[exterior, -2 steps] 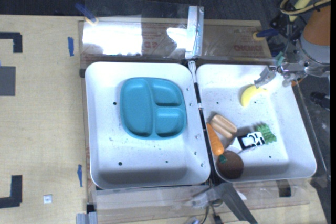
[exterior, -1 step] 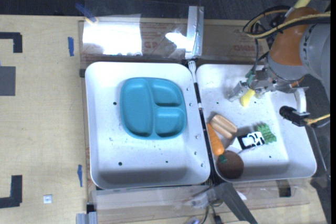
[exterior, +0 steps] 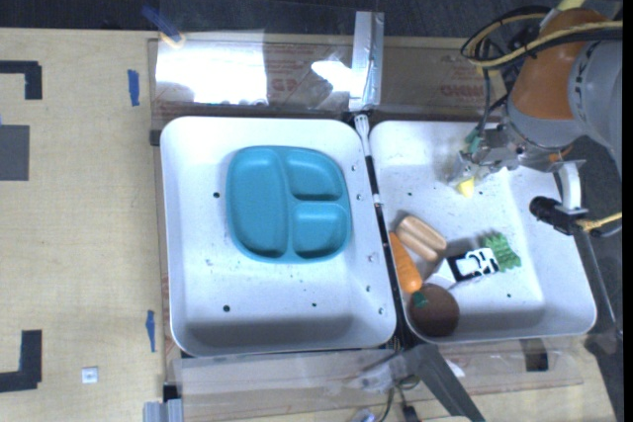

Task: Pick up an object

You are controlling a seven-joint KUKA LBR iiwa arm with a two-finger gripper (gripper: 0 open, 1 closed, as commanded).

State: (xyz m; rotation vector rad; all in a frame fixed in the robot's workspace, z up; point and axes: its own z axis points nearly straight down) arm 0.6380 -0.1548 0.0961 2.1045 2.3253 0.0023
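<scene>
yellow and small, a bit of something [exterior: 465, 186] lies on the floor of the right bin [exterior: 554, 306], near its upper edge; it is too small to tell what it is. the gripper [exterior: 485, 153] hangs just above it, at the end of the grey arm with the orange band [exterior: 544, 84], and i cannot tell how it is set.

lower in the same bin, well apart from the yellow piece, sits a cluster: a tan bread roll [exterior: 420, 236] lying across an orange carrot [exterior: 406, 267], a round brown object [exterior: 435, 308] at the carrot's lower end, a black and white item [exterior: 473, 265] just beside the roll, and a green leafy piece [exterior: 504, 252] touching that.

the left bin [exterior: 198, 311] holds a blue divided tray [exterior: 289, 203] with three compartments, lying flat.
</scene>
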